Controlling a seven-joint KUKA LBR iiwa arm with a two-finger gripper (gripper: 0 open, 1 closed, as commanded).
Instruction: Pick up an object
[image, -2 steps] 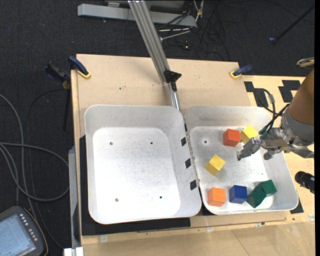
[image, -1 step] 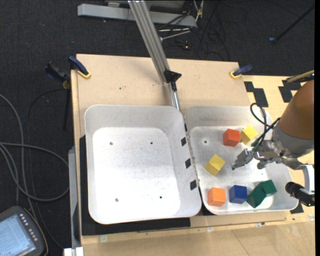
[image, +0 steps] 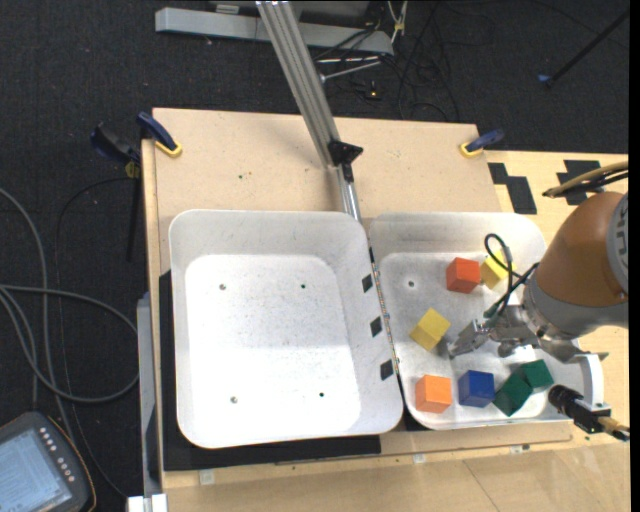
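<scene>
Two shallow white bins sit side by side on the bench (image: 260, 160): the left bin (image: 200, 240) and the right bin (image: 410, 255), which holds six blocks. There are two orange blocks, one at the far side (image: 462, 274) and one at the near edge (image: 433, 392); two yellow blocks, one mid-bin (image: 432, 328) and one partly hidden behind a black cable at the far right (image: 494, 270); one blue block (image: 477, 388) near the front; and one dark green block (image: 524, 387) to its right. All are small, cube-like pieces with no clear long axis; the mid-bin yellow one sits turned corner-on to the bin walls. The gripper (image: 468, 340) hangs low in the right bin, just right of that yellow block and above the blue one; whether it is apart or together I cannot tell.
</scene>
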